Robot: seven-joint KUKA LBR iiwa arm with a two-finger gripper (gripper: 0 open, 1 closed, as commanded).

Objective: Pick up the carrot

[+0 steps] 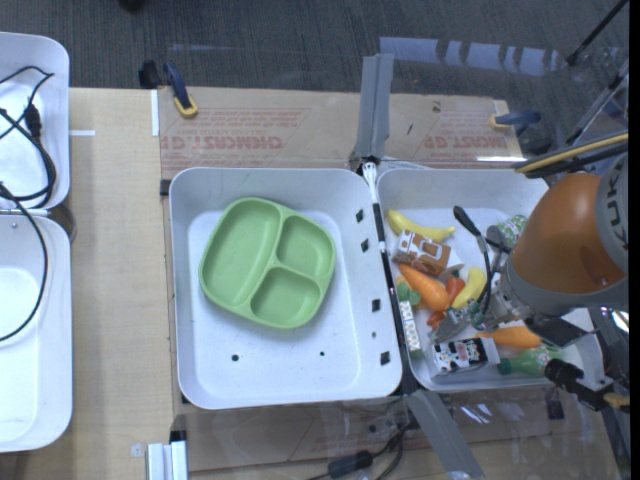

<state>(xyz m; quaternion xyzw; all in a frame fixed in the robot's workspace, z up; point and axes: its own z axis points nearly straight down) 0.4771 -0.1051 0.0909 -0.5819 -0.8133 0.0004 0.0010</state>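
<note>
Grey metal parts of the gripper (468,315) are hanging low over the right bin (520,380), but I cannot tell how they are standing, because the orange-banded wrist is covering them. Just beside it, on its left, the carrot (425,286) is lying on its side among a small snack box (421,255) and a banana (420,228), touching the box. I am judging it as light, stiff and a little smooth, so taking it across the thick middle is looking safest. The green plate (267,263) is resting in the left bin (190,298).
</note>
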